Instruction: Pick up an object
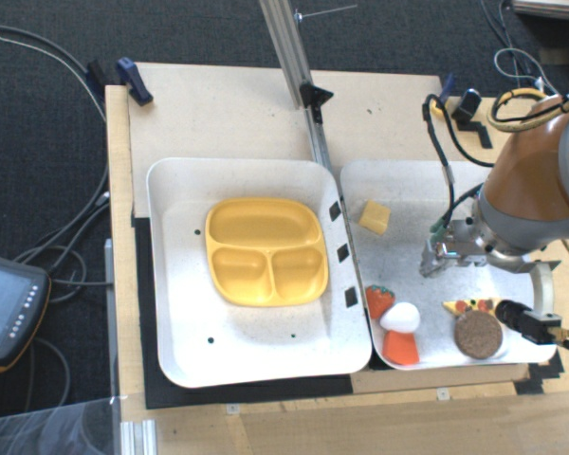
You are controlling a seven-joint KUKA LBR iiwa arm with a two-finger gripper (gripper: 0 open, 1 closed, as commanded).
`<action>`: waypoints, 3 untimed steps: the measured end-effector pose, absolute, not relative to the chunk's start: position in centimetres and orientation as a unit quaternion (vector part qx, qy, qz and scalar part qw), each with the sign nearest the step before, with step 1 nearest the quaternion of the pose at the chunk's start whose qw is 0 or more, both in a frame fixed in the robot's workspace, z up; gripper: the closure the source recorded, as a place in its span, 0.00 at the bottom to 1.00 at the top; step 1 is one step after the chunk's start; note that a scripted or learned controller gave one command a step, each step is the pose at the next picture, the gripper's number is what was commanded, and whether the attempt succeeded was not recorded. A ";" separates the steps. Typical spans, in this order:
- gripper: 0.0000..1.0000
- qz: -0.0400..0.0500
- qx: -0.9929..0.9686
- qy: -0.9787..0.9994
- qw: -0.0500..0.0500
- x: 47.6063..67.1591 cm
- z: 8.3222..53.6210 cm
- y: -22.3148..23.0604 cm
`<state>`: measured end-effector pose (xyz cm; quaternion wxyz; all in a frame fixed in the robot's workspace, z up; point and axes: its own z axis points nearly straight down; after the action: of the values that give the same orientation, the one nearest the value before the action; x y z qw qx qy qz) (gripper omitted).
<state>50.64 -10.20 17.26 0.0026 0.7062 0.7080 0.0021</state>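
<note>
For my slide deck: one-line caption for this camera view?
Gripper hovers in right bin; yellow tray sits in left bin.

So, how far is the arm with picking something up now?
Nothing looks picked up yet. The tool is low in the right bin, between the tan block and the brown disc, with no object seen in it. The yellow tray lies in the left bin. The pick itself is left.

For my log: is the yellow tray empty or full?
Empty. The yellow tray sits in the left bin, and its three compartments show bare.
</note>
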 end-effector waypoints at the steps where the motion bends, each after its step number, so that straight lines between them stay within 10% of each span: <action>1: 1.00 0.002 0.707 0.708 0.003 51.1 21.9 -10.9; 3: 1.00 0.001 0.705 0.709 0.000 53.2 25.8 -6.4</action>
<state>53.18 -6.43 25.83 0.0000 0.7053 0.7089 0.0009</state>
